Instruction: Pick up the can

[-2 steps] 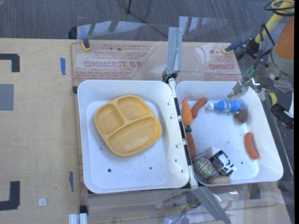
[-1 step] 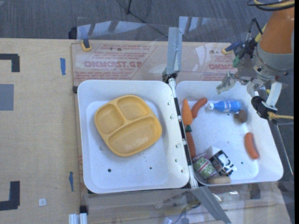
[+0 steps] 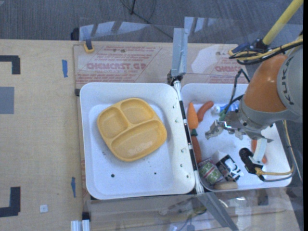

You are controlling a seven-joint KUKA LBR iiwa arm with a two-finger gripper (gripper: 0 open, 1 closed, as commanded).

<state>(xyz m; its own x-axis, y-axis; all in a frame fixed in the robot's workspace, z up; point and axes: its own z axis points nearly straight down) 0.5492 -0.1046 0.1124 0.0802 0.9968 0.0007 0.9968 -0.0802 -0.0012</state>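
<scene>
The can (image 3: 209,171) has a green label and a silver rim. It lies in the near left corner of the right bin (image 3: 284,172). My gripper (image 3: 225,131) hangs over the middle of that bin, up and to the right of the can and apart from it. The fingers (image 3: 212,130) look spread, with nothing between them. The grey and orange wrist hides the bin's right middle.
A black-and-white object (image 3: 230,167) touches the can's right side, and a tan piece (image 3: 226,186) lies just below. A carrot (image 3: 192,115), a red sausage (image 3: 205,108) and a long thin red stick (image 3: 196,148) lie along the right bin's left side. The left bin (image 3: 96,177) holds a yellow divided plate (image 3: 132,128).
</scene>
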